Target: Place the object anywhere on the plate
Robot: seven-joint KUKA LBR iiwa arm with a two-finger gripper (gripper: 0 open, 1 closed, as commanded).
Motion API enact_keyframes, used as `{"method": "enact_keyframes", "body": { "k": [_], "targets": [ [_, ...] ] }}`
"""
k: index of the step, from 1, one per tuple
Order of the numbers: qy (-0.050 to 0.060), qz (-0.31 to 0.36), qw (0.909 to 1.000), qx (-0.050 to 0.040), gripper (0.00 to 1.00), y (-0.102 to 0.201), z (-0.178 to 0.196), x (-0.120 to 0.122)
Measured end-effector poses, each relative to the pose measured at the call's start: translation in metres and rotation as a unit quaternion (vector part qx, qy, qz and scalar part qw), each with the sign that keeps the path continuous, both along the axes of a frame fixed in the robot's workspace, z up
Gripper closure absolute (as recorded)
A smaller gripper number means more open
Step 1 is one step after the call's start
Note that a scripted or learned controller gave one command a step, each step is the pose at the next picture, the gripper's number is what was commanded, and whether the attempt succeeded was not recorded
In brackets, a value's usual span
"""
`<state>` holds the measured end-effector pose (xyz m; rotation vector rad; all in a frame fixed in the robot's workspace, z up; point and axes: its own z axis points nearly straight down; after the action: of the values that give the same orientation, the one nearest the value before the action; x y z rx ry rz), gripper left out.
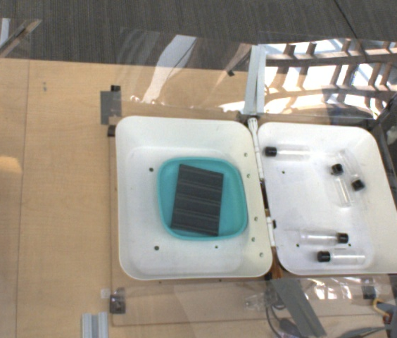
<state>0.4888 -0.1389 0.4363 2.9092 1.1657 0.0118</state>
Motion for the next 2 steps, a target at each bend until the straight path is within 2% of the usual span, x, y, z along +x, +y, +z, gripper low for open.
{"method": "enact_keyframes", "body": {
  "k": [1,2],
  "targets": [
    [0.001,-0.096,0.9954,0.0007,0.00,-0.051,0.000,0.000],
    [0.000,-0.158,0.9874,0.0015,0.00,-0.066,0.000,0.000]
  ]
}}
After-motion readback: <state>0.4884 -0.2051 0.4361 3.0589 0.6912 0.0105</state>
